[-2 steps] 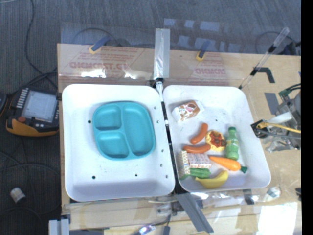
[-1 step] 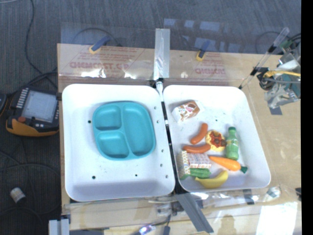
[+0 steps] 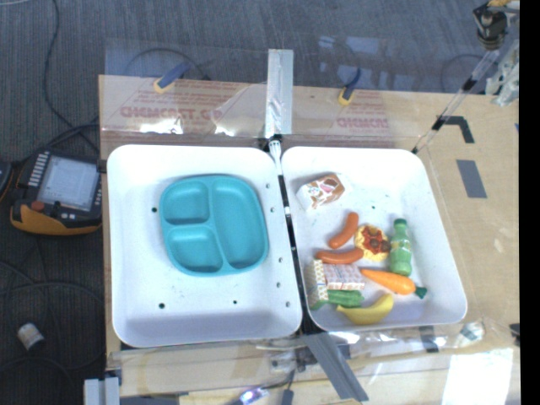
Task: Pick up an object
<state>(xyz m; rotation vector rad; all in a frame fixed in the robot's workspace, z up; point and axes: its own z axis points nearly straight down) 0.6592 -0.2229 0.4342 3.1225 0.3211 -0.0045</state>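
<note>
At the far upper right, a blurred piece of machinery that seems to be the pincer [image 3: 504, 49] hangs over the counter [image 3: 489, 226], well apart from the green bottle [image 3: 401, 247]. I cannot tell whether it is released or clenched, and nothing is seen in its grasp.

The bottle stands near the right wall of the right bin [image 3: 422, 171], among the things to be picked. Just left of the bottle is a yellow and red toy [image 3: 373, 241], with two orange sausages [image 3: 343, 229] further left. A carrot [image 3: 388, 281] touches the bottle's lower end, and a banana [image 3: 367, 310] lies below that. Far left of the bottle, the left bin [image 3: 135, 294] holds a teal divided plate [image 3: 213, 224].
</note>
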